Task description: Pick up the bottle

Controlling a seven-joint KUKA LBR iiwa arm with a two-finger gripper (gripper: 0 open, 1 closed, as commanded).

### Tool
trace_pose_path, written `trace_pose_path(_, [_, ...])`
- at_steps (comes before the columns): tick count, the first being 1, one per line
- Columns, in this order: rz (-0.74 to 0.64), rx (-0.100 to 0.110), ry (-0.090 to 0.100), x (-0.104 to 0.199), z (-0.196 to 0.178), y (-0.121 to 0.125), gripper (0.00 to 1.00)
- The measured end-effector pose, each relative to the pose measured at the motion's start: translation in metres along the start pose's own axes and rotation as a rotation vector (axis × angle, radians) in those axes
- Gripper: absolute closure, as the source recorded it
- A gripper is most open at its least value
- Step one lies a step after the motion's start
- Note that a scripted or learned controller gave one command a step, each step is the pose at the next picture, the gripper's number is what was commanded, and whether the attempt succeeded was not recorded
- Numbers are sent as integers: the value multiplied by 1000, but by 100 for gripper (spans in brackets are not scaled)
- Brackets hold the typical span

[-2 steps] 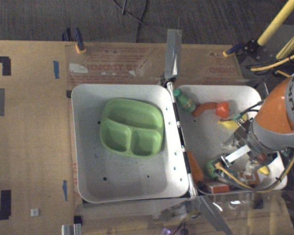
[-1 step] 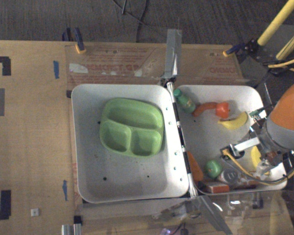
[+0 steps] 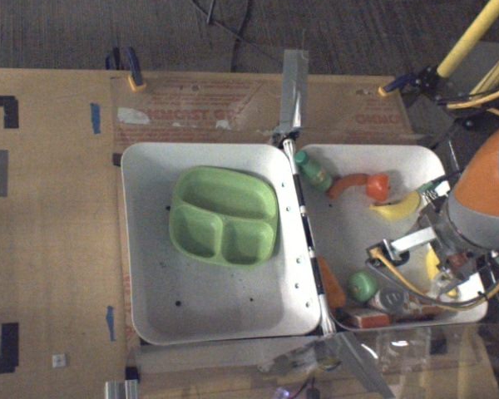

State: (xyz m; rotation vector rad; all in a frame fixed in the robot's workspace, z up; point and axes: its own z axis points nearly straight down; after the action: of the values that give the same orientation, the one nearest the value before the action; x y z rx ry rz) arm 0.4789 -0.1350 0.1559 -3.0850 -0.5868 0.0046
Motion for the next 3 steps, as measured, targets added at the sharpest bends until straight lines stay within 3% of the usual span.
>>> trace_pose_path(1, [76,1,0,18,7,54,0])
trace_pose_path(2, [38,-2,6,77,68,-1,0])
trace_pose_path(3, [-94,-1,1,93,4,60,0])
